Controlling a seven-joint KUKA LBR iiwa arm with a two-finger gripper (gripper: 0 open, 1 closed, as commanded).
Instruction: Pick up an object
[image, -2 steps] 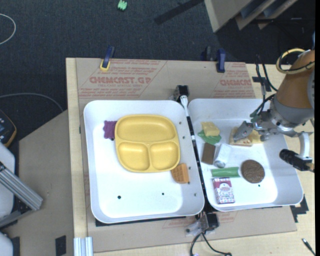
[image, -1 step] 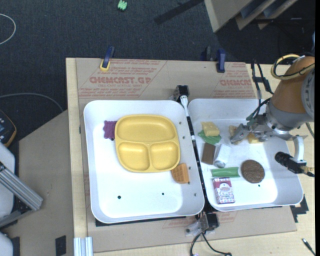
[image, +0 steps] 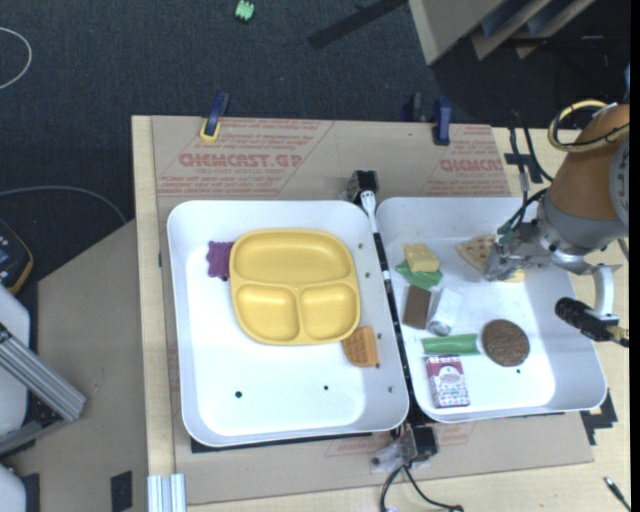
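On the table, two shallow white bins sit side by side: the left bin (image: 200, 330) and the right bin (image: 570, 370). Inside the left bin lies a yellow divided plate (image: 296, 284), with a purple piece (image: 219, 259) touching its left edge and an orange waffle-like piece (image: 361, 347) just beside its lower right corner. Over in the right bin, a yellow block (image: 421, 258) rests on a green leafy piece (image: 416, 273), and below them stands a brown bar (image: 418, 307) next to a small clear packet (image: 443, 312). Lower still lie a green strip (image: 449, 344), a red and white packet (image: 448, 382) and a round brown cookie (image: 505, 342). At the far right corner of this bin the arm (image: 590, 190) reaches in, and its gripper (image: 504, 262) is down at a tan piece (image: 478, 250) lying on the bin floor. Whether the fingers are spread or pressed together cannot be told, as the wrist hides them from above.
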